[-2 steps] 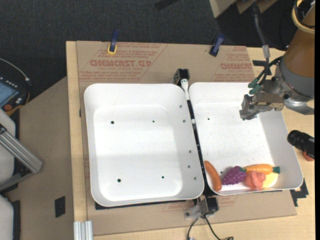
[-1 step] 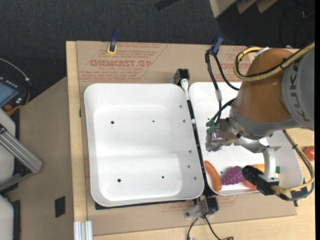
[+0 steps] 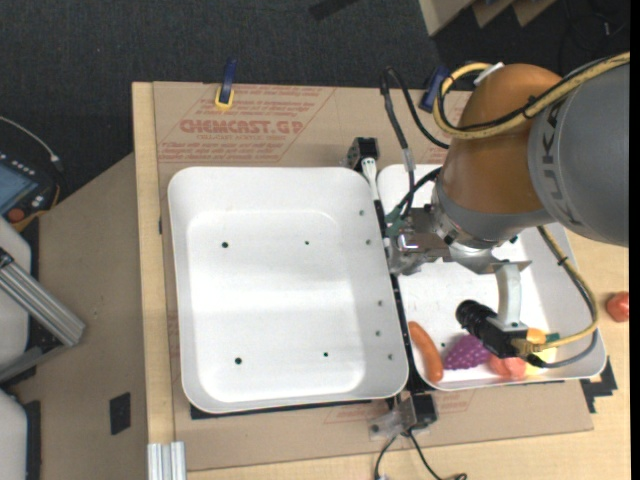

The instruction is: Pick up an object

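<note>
Gripper (image 3: pixel 412 250) sits low over the right bin (image 3: pixel 437 293), close against the wall it shares with the left bin (image 3: pixel 280 298), and the arm's (image 3: pixel 500 148) bulk covers so much of it that I cannot tell whether it is spread or closed; I see nothing held in it. What I could pick lies at the near end of that right bin, apart from the gripper: an orange piece (image 3: pixel 425 351) angled along the left wall, grapes (image 3: pixel 466 352) just beside it, and a pink piece (image 3: pixel 508 366) on the grapes' far side, at or nearly at them. My guess is that they crowd there because the near wall stops anything that slides or gets nudged that way, and the orange piece follows the wall for the same reason. That makes for a tight grab, with little room around any of them, so I judge the gripper needs to come toward the near end before closing. By count: two bins, one orange piece, one bunch of grapes, one pink piece. A single red blob (image 3: pixel 620 306) lies outside on the bench (image 3: pixel 250 118), right of the bins. Four dark dots (image 3: pixel 225 246) mark the left bin's floor.
</note>
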Robot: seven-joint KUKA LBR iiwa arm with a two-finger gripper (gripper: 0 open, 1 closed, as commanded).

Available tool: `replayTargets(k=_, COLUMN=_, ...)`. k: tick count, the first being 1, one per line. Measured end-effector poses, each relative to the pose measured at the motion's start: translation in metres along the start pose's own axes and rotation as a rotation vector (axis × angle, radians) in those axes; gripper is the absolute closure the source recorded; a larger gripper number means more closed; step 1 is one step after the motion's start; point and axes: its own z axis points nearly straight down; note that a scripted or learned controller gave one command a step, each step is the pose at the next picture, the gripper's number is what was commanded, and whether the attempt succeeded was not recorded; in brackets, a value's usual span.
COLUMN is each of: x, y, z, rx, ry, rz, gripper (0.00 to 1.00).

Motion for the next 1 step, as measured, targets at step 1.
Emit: replayTargets(k=1, x=0.0584, y=0.087, z=0.0386, rx=-0.003, ry=0.001, rz=-0.003, gripper=0.0)
